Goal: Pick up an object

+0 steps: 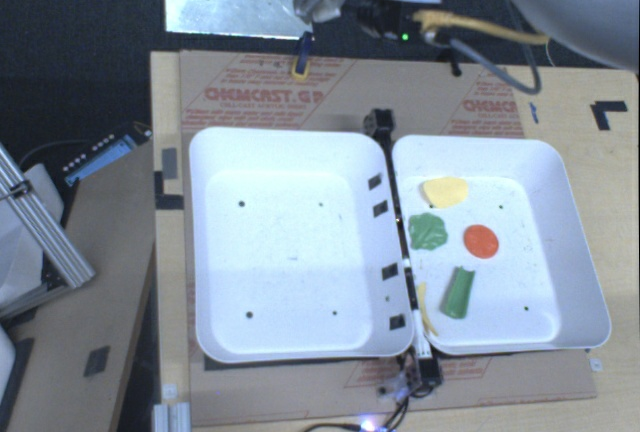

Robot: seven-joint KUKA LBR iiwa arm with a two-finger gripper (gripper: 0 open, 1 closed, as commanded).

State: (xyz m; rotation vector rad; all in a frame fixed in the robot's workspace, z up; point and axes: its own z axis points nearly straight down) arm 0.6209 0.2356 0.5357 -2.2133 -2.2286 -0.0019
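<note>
Your pick candidates all sit in the right white plastic bin (575, 220), well below and to the right of the gripper (318, 8) as the cam sees it. There's a flat pale-yellow wedge-shaped piece (444, 191) nearest the bin's far side. Just below it lies a dark green leafy clump (428, 231), close to the divider between bins. Beside that clump, a bit further from the gripper, is a round orange-red disc (481, 241). Nearest the cam is a light green stubby cylinder (458, 292), lying tilted. A thin yellow strip (425, 308) lies along the bin's inner wall, near the cylinder. None of these touch each other, apart from the wedge and clump, which are v. close.

The gripper hangs at the top of the frame, above the cardboard sheet's (260, 90) far edge, well apart from both bins. You can't tell how wide it stands; the metal parts blur together. Nothing visible in it.

The left white plastic bin (215, 220) lies more or less straight below the gripper in the view.
</note>
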